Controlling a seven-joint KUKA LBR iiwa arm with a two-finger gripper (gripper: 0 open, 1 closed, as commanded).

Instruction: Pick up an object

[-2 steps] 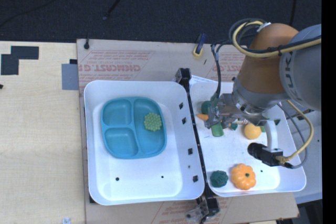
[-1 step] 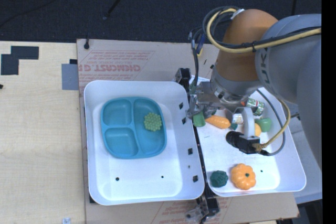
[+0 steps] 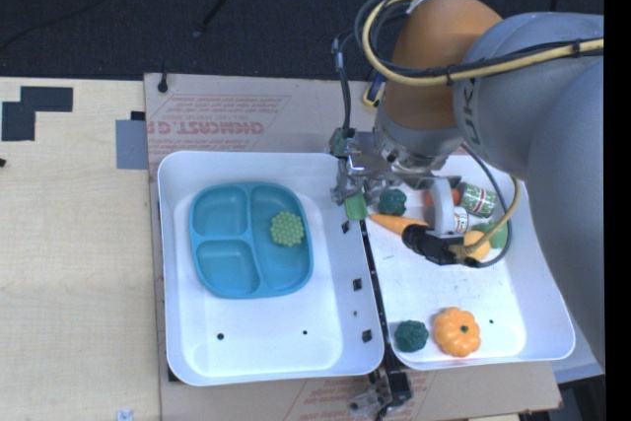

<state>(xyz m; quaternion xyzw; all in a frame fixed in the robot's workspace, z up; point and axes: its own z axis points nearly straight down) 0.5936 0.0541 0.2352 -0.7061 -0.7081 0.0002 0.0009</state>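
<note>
Bins, white, shallow: two, side by side on the surface. All places below are given relative to the blue tray (image 3: 246,242).

Blue tray: one, three compartments, lying in the left bin (image 3: 197,340). Its upper right compartment held one pale green bumpy ball (image 3: 287,229), apparently parked there as a sorted piece.

Right bin (image 3: 537,335), to the right of the tray: the loose stock for picking. Counted there:
- orange pumpkin (image 3: 457,331), one, to the tray's lower right;
- dark green broccoli piece (image 3: 411,335), one, touching or just beside the pumpkin on its tray side;
- second dark green piece (image 3: 393,202), one, to the tray's right, near the bin's upper wall;
- carrot (image 3: 391,223), one, orange, lying just under that piece;
- small can (image 3: 478,200), one, farther right, partly hidden by the arm;
- a yellow-green item (image 3: 485,237) beside the cables, kind uncertain.

Arm (image 3: 513,94): one, grey with orange band, hanging over the right bin's upper part. Gripper (image 3: 352,184): one, low at the divide between bins, just right of the tray and beside the carrot. Whether the fingers were released or clenched could not be told; nothing showed between them. Judged: the pick was not yet made, the carrot cluster being the likeliest target.
</note>
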